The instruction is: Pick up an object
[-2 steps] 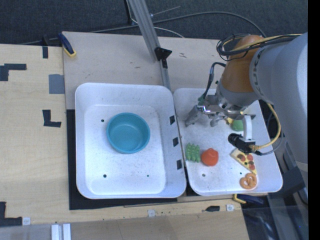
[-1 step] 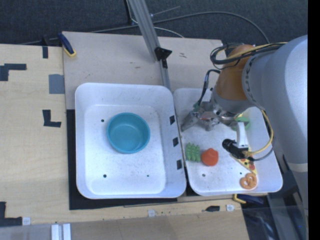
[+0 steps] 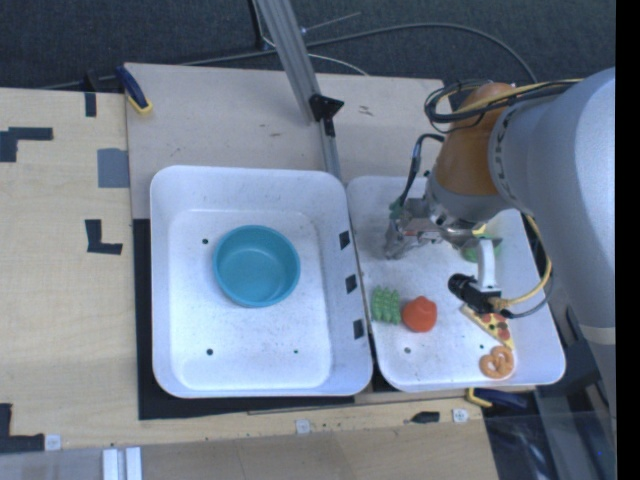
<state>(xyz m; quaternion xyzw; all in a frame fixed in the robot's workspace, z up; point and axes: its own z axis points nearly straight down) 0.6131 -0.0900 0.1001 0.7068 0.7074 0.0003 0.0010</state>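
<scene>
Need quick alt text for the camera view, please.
The gripper hangs over the right bin, above a green toy and an orange ball. A blue bowl sits in the left bin.

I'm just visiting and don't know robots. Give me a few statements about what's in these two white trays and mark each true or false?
1. The blue bowl sits in the left bin. True.
2. The blue bowl is full of toys. False: nothing is visible inside it.
3. A green item and an orange-red round item lie side by side in the right bin. True.
4. The gripper hangs over the left bin. False: it is over the right bin, above the green item in the picture.
5. A pretzel-shaped item lies near the right bin's lower edge. True.
</scene>
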